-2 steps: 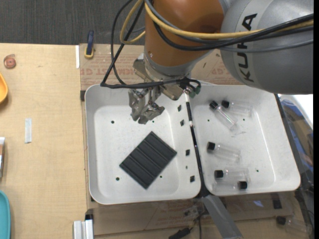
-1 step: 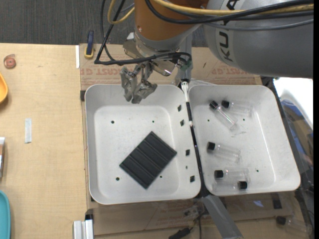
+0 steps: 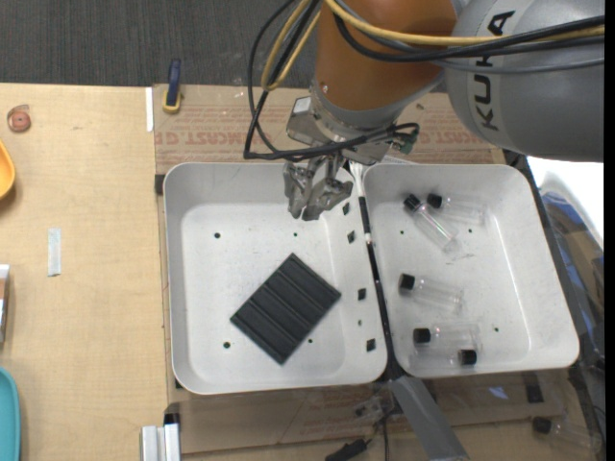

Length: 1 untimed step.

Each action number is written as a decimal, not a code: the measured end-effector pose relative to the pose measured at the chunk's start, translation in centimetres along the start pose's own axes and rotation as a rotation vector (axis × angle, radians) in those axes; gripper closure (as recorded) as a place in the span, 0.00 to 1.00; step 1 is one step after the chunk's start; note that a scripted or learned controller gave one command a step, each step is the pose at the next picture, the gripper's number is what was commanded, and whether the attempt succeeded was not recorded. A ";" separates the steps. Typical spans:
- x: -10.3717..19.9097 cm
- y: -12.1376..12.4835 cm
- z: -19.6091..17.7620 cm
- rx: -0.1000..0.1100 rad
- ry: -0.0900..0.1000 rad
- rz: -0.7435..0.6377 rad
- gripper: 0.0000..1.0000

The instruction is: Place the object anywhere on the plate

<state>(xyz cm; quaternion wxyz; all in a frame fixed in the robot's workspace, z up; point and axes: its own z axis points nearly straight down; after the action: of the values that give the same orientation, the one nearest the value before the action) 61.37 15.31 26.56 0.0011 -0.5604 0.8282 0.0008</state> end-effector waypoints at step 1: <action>-7.1 -2.1 -2.7 0.002 -0.003 0.253 1.00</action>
<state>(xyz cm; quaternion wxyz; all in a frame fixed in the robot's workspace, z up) 65.99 21.11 29.31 0.0030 -0.4514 0.8923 0.0010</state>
